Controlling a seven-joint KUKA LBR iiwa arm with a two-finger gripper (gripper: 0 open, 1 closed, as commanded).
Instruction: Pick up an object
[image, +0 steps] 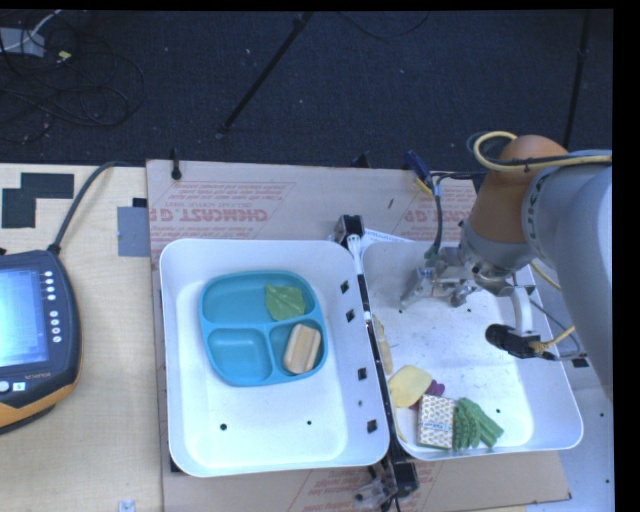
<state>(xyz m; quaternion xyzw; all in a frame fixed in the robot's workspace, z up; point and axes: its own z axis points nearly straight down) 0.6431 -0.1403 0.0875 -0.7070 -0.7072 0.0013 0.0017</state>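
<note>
Grey and big, your arm (560, 215) came in from the right and hung over the far part of the right bin (545, 405). Its gripper (432, 288) sat low near the far left side of that bin, and you could not tell how it was set, because it looked too small and dark.

White too, the left bin (190, 420) held a blue tray (235, 345) with a green leaf toy (285, 300) and a tan bread toy (301, 348), past the wall between the bins.

Your closest things lay in the near left corner of the right bin, on the near side of the gripper. A green leafy toy (474, 423) pointed near-left to far-right, touching a small patterned packet (436, 421). A yellow piece (409, 385) was closest of all, so you likely needed to come toward the near side and go down.
</note>
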